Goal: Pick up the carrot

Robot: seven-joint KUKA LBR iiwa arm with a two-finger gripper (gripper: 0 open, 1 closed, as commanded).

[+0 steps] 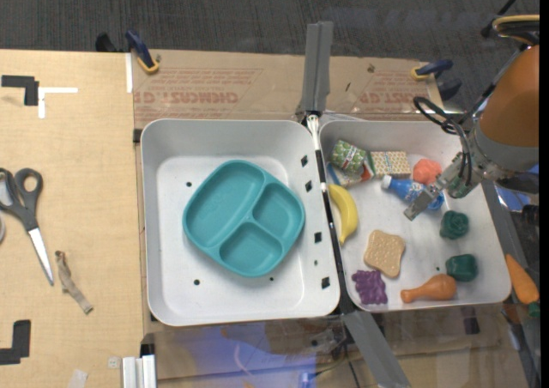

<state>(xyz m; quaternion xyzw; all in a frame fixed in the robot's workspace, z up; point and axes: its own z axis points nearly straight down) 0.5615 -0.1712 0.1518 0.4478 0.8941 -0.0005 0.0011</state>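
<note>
My gripper (426,200) hangs over the right bin (497,299), up near its 2 o'clock part. It is right above a blue thing (400,184) and just beside a pink-orange lump (426,170). I cannot tell if the jaws are spread or pressed together, because they look like a grey blur from up here.

I think the carrot (520,278) is the bright orange pointy thing at 4 o'clock, just past the right bin's rim. It is well apart from the gripper.

Here is what could go wrong. An orange-brown toy (431,289) lies inside the bin at 5 o'clock. It has a fat end and a thin end, so it looks a bit like a carrot too. The arm could go for that one by mistake. Two dark green toys (455,224) (461,267) sit between the gripper and the carrot, so the arm could bump them on the way. The carrot also lies close to the rim, and the jaws could hit the rim and slip off.

Some things are hard to see. The carrot's far end is cut off at the picture's edge. The big orange part of the arm (515,107) hides the bin's 1 o'clock corner.
</note>
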